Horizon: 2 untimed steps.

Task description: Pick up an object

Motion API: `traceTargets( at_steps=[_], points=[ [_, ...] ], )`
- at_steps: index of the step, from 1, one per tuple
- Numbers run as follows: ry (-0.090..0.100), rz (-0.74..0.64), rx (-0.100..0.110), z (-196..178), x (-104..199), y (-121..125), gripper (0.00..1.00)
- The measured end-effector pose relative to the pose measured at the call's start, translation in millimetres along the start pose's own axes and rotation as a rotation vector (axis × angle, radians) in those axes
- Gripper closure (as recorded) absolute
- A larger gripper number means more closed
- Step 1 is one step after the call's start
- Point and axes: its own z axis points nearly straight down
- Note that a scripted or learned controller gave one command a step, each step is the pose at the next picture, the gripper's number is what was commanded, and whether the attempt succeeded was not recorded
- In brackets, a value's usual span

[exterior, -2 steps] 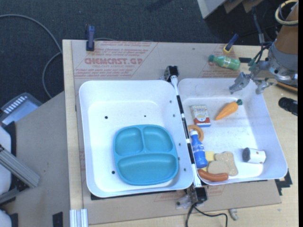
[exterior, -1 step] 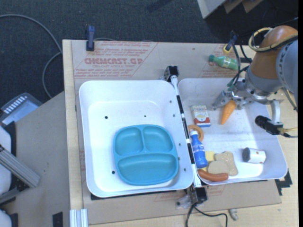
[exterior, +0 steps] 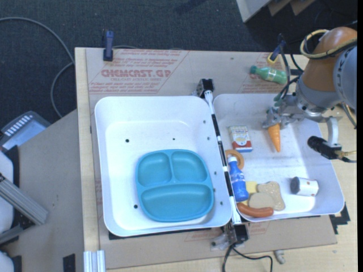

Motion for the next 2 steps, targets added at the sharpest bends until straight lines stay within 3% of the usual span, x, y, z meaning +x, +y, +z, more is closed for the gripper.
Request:
traceTargets(
  at_steps=[1, 2],
  points=[
    [0.003, 0.001, 0.012, 11.4, 75.0, 24.4, 1.00],
    [0.001, 0.000, 0.000, -90.5, 141.2, 27.1, 1.00]
  ],
)
